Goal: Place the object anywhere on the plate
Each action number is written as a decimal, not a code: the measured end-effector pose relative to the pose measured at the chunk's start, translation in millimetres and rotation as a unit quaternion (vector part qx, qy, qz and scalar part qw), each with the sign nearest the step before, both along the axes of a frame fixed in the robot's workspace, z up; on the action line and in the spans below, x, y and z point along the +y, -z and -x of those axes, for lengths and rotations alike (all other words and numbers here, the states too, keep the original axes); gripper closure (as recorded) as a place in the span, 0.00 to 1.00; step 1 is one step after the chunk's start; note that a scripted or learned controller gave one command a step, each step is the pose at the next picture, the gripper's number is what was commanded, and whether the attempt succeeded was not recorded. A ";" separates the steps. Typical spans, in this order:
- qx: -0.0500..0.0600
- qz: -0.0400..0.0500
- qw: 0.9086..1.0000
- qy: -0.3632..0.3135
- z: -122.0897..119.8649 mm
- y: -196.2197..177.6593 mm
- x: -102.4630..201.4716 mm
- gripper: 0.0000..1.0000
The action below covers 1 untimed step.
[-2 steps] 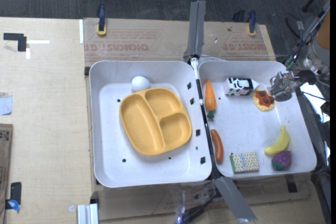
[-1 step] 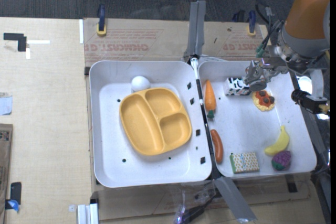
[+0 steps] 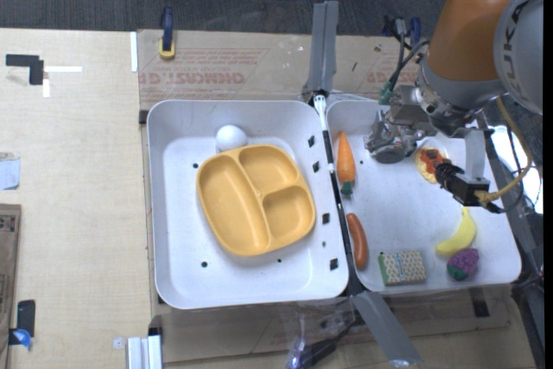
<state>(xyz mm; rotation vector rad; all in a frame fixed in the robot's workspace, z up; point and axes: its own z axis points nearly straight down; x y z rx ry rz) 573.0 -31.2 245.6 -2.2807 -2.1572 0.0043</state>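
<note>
Over the right bin [image 3: 492, 268], the claw [image 3: 390, 143] hangs low, its grip state unclear.

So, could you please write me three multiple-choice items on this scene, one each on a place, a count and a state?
1. Where does the white ball lie?
A. In the left bin, touching the far rim of the yellow plate
B. In the right bin, beside the banana
C. On the wooden bench outside both bins

2. How many compartments has the yellow plate?
A. Two
B. Three
C. Four

3. What lies on the plate now?
A. The carrot
B. The sausage
C. Nothing

Key:
1 A: the ball sits in the left bin against the plate's far edge.
2 B: ridges split the plate into one long and two smaller sections.
3 C: the carrot and sausage both lie in the right bin, along its left wall, and all three compartments are bare.
</note>
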 end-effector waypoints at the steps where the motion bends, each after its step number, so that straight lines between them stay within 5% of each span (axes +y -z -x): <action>1: 0.000 0.002 0.989 0.150 -19.6 -78.8 34.7 1.00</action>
